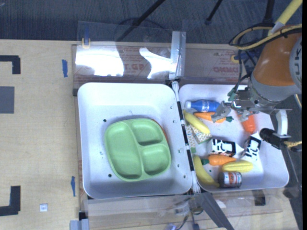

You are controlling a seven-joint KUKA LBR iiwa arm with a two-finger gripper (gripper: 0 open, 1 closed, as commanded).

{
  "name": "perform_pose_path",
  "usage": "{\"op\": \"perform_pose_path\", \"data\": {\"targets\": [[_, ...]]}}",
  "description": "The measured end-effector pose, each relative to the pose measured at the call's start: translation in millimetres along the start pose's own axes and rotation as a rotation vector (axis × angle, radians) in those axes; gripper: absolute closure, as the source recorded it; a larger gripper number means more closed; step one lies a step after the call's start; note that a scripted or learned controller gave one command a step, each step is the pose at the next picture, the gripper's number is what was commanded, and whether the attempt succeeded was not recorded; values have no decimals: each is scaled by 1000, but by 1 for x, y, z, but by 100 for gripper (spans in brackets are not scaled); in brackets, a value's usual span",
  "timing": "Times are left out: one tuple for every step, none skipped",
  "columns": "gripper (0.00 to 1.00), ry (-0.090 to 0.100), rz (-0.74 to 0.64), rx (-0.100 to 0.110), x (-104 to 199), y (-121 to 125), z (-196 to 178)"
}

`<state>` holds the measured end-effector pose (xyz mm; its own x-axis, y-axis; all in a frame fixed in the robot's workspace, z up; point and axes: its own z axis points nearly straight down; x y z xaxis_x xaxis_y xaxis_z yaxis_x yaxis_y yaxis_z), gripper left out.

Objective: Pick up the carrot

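Camera view: arm enters from the right, orange band above the wrist, gripper (229,108) down in the right bin (278,176) near its far wall. Whether the gripper is open or closed can't be made out at this angle; nothing is clearly seen held.

Directly under and just left of the gripper lies a carrot (210,116), orange, close beside a blue bottle (204,105). Another orange carrot-like piece (249,123) sits just right of the gripper. Nearer the camera from the gripper: a third carrot (221,160) touching a yellow banana (238,166), and a small can (231,178) near the front wall. Well left of the gripper, the left bin (91,128) holds a green divided plate (138,149). Both bins rest on the tabletop (33,128).
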<state>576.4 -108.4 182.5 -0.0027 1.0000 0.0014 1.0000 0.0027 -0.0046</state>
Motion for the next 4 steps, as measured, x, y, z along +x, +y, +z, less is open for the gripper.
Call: {"op": "perform_pose_path", "data": {"targets": [[0,-1,-17,-11,-34,49,82],[0,-4,-141,-6,-27,59,97],[100,-4,-139,-11,-28,61,87],[0,-4,-139,-11,-28,61,87]]}}
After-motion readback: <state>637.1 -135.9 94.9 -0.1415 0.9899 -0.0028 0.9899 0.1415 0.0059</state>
